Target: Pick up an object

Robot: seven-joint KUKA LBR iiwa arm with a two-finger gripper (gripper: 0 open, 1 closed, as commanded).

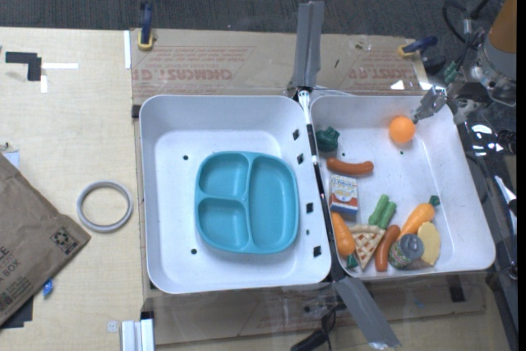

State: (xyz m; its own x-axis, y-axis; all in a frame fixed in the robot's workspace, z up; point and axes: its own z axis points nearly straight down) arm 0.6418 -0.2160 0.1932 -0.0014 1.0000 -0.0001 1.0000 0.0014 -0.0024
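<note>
From the fixed camera above the bench, two shallow white bins are seen side by side. In the left bin (164,201) a turquoise divided plate (247,202) with three compartments is laid flat near the middle. The right bin (460,177) holds a scatter of toy food. An orange ball (401,130) is seen near the bin's far right corner, apart from the rest. A dark green piece (327,140) lies close to the divider between the bins, and just below it a toy sausage (350,168) is laid crosswise. A small white and red carton (344,197) stands below the sausage. Toward the near edge a cluster is gathered — a green vegetable piece (381,211), a toy carrot (417,216), a pizza slice (366,243), a second sausage (385,248), an orange piece (341,234) at the left of the cluster, and a round yellow piece (429,243) at its right.

The gripper (429,103) is seen at the right bin's far right edge, just above and to the right of the orange ball; nothing can be seen between its fingers, and whether they are spread or closed cannot be told at this size. The arm (501,37) enters from the right.

On the bench left of the bins a roll of tape (104,205) lies flat, and a brown cardboard box (29,238) is cut off by the frame's left edge.
</note>
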